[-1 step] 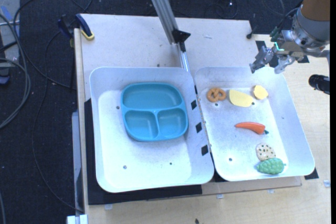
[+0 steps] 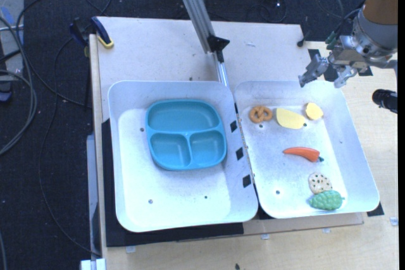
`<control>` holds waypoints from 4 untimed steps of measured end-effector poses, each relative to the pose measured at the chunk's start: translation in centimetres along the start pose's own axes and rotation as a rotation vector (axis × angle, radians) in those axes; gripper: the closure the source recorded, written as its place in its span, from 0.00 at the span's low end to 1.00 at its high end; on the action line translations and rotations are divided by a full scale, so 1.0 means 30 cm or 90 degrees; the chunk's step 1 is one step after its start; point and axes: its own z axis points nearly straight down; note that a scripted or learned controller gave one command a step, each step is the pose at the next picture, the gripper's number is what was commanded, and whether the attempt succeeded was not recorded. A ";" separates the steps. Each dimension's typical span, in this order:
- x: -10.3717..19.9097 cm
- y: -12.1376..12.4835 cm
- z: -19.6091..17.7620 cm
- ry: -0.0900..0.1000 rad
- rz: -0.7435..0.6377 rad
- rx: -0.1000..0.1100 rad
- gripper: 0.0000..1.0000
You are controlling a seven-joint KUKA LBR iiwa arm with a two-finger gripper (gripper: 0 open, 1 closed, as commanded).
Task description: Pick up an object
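Six small food pieces in the right bin (image 2: pixel 354 155), none between the fingers: one pretzel (image 2: pixel 260 114) at about ten o'clock of the bin floor, one pale yellow lemon-shaped piece (image 2: pixel 290 119) just beside it toward three o'clock, one small yellow wedge (image 2: pixel 313 111) next along at about one o'clock, all three lying apart from each other. One orange carrot (image 2: pixel 302 152) near the bin's middle, lying flat and slanted. One chip cookie (image 2: pixel 319 183) at about five o'clock, with one green leafy piece (image 2: pixel 326 200) touching or nearly touching it just below, close to the near rim. Gripper (image 2: pixel 328 72) hanging over the bin's far rim at about one o'clock, above and beyond the yellow wedge, its two fingers spread apart with nothing between them. One orange band and grey wrist reaching in from three o'clock. In the left bin (image 2: pixel 126 199), one blue tray (image 2: pixel 186 135) with three compartments, lying flat near the middle. One slanted metal pole (image 2: pixel 193 0) at twelve o'clock.
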 end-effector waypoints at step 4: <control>-0.003 0.037 0.530 -0.001 0.000 -0.001 1.00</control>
